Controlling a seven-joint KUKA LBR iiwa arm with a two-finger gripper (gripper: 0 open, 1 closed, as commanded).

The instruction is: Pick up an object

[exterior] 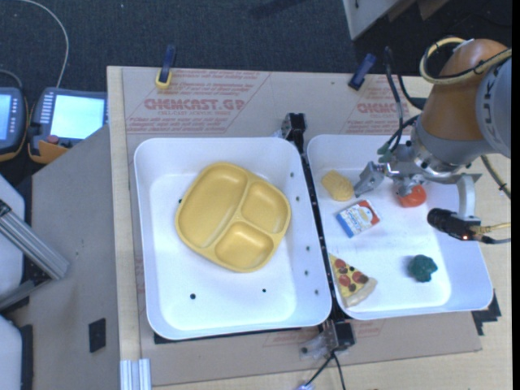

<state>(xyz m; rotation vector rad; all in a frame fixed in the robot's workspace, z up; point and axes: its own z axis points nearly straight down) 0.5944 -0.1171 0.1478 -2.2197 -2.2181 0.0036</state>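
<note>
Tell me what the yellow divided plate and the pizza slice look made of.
The yellow three-compartment plate looks like moulded plastic: uniform colour, smooth rounded ridges, soft semi-matte sheen. The pizza slice with red toppings seems a toy, probably plastic or rubber, given its flat bright colours; the view leaves that open.

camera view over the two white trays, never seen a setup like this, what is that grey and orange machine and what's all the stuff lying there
It is one picture, taken from a camera fixed above a bench and looking down at a slant. The grey and orange machine is a robot arm reaching in from the right; its pincer hangs over the right bin. Whether the pincer holds anything cannot be told from here. The left bin holds a yellow divided plate. The right bin holds small toy foods: a yellow lump, a red piece, a little carton, a pizza slice and a green piece.
</note>
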